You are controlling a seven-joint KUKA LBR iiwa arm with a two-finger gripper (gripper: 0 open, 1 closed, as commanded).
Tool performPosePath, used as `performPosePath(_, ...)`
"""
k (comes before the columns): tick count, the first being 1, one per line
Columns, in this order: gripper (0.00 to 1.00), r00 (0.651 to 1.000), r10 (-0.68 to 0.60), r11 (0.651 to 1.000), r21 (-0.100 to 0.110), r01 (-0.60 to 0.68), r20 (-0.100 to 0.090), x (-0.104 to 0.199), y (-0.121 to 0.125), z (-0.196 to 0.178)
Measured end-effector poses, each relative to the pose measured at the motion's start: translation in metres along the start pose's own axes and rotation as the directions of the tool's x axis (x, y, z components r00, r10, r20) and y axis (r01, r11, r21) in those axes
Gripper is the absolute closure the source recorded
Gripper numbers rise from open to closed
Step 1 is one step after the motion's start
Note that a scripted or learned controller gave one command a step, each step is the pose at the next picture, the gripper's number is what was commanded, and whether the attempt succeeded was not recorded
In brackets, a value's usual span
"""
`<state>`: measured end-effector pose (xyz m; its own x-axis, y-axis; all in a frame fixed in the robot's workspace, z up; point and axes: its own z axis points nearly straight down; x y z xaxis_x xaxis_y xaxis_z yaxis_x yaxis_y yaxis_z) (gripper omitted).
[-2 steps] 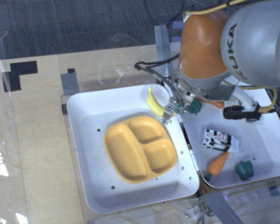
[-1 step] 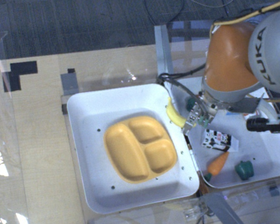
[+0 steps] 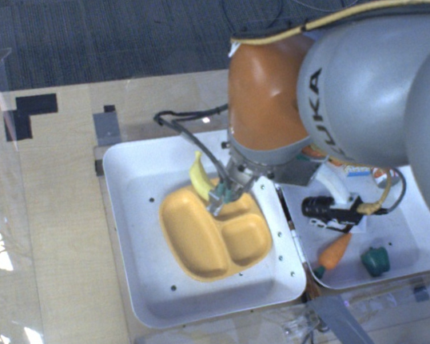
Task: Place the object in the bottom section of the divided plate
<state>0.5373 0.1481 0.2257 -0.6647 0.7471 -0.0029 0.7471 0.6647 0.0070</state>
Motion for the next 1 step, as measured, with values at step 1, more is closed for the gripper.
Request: performPosePath(1,1.00,1.000,-0.005,1.000,0.003,0.005,-0.001,-0.0147,-0.0022,0.0510)
